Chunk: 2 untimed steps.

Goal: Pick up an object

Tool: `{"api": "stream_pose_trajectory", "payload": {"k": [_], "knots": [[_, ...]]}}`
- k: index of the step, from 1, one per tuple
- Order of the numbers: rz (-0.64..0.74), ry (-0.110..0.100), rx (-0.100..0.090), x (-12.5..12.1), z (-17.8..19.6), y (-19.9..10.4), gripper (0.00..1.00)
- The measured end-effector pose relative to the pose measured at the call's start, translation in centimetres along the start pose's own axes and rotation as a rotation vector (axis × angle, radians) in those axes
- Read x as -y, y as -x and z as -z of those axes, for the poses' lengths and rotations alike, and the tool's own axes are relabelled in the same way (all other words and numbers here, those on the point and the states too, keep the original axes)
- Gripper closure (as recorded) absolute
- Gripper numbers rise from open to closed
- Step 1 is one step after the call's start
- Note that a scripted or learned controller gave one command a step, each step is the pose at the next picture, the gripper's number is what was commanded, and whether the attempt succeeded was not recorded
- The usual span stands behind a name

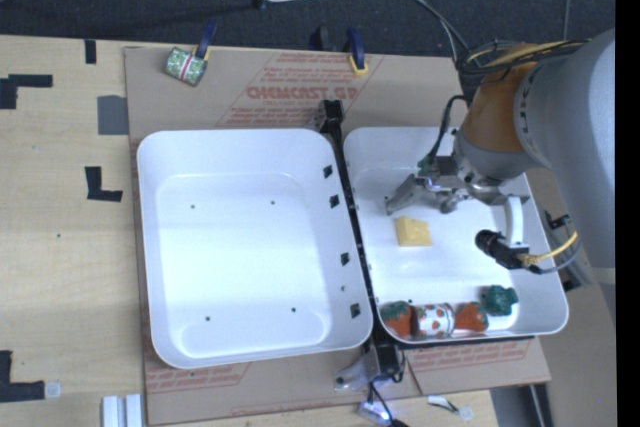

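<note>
- A small green-and-white patterned block (pixel 186 66) sits on the brown cardboard sheet (pixel 290 90) at the far left, outside both bins, just beside a blue clamp (pixel 206 39).
- The left shallow white plastic bin (pixel 160 245) lies next on the cardboard.
- A black clip strip (pixel 345 215) runs between the two bins where their rims meet.
- The right shallow white plastic bin (pixel 548 315) holds a pale yellow spongy square (pixel 412 232) near its middle, lying flat and apart from everything else.
- Along that bin's near wall sits a row: an orange-and-green toy (pixel 398 317), a white piece with red spots (pixel 434 320), an orange piece (pixel 470 319), and a small teal lump (pixel 498 298).
- The two-finger metal gripper (pixel 425 199) hangs just above and beyond the yellow square, its fingers spread apart with nothing between them.
- The grey arm with its orange band (pixel 495 115) comes in from the right.
</note>
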<state>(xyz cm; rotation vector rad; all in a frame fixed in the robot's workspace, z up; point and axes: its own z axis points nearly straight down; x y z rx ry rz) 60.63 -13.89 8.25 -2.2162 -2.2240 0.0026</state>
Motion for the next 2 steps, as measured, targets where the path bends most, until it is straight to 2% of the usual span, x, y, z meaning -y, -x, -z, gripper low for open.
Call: {"api": "stream_pose_trajectory", "payload": {"k": [1,2], "knots": [[-0.006,0.006,0.002,6.0,6.5,2.1,0.0],[-0.003,0.004,0.001,1.3,7.0,3.0,0.0]]}}
